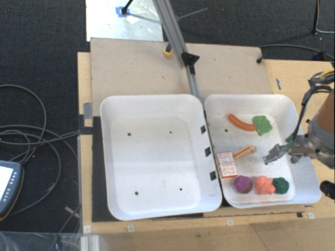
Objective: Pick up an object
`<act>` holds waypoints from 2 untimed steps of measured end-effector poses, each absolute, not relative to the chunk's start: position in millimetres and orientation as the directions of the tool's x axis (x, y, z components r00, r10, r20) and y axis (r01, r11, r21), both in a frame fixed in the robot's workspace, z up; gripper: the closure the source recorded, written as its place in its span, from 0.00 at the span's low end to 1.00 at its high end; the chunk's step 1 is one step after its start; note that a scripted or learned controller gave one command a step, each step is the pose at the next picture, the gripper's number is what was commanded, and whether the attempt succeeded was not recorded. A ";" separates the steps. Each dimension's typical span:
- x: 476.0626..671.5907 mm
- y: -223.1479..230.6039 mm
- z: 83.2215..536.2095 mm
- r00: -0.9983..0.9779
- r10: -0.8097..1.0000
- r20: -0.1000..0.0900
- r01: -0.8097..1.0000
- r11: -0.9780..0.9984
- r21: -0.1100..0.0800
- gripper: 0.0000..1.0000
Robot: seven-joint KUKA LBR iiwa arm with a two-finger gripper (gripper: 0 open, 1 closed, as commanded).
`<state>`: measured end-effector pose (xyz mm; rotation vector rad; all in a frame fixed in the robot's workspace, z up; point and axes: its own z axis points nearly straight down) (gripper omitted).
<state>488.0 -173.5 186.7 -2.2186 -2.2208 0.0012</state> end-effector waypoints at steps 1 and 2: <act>483.9 -166.8 126.5 -0.001 1.000 0.002 1.000 0.001 -0.004 0.00; 483.9 -166.4 88.5 0.000 1.000 0.001 1.000 0.000 -0.002 0.00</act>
